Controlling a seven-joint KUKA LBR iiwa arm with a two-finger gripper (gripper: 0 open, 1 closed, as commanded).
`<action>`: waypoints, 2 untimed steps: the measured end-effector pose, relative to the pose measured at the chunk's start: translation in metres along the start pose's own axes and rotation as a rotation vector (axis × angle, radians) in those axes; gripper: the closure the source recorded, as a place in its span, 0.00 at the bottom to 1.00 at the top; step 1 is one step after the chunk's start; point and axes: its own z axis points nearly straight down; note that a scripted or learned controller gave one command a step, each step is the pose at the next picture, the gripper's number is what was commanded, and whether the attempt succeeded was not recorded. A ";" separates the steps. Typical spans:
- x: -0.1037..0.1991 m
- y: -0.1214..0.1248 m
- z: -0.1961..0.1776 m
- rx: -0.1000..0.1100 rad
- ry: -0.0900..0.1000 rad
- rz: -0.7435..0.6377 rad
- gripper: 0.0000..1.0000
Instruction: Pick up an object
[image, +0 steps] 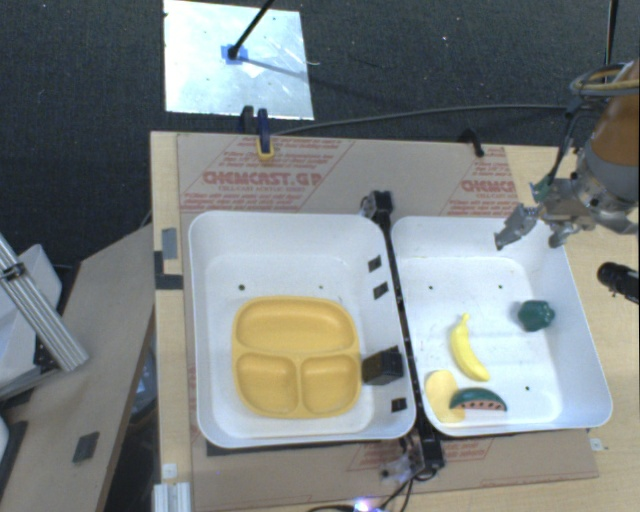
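nearest, in the right bin (590, 395), a melon slice (478, 403) lies against a pale yellow piece (440, 388), with a banana (467, 348) just behind and a green lump (536, 316) toward the right wall. the left bin (215, 250) holds a yellow tray (297, 356). farther back, the pincer (538, 229) hangs over the right bin's far rim, fingers spread, gripping nothing. the desk (330, 165) lies beyond.
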 end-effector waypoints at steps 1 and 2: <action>0.010 -0.004 0.054 0.004 0.001 0.000 0.00; 0.003 0.001 0.100 0.002 0.000 0.002 0.00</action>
